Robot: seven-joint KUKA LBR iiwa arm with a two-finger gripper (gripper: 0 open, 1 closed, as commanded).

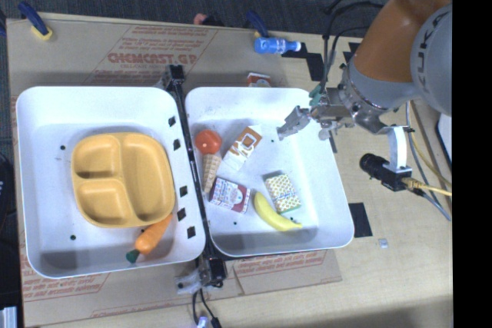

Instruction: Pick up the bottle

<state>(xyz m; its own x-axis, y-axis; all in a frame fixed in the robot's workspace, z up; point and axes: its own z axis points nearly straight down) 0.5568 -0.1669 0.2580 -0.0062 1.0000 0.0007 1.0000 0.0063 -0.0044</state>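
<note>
Not yet grasping anything — hovering with gripper [296, 121] over the right bin [332, 196], near its upper right corner, fingers seeming apart and holding nothing. Lying outside, beyond that bin's far edge — the blue bottle [275, 46], untouched. Whole pick remaining.

Open bench around bottle [275, 46], clamp [256, 23] nearby

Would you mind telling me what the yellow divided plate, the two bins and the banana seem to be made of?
The yellow divided plate looks like moulded plastic with a matte finish: one even colour, rounded compartment ridges. The two bins seem to be thin white plastic, smooth, with soft rounded rims. The banana looks like a plastic toy, given its uniform glossy yellow, though real fruit cannot be ruled out.
</note>
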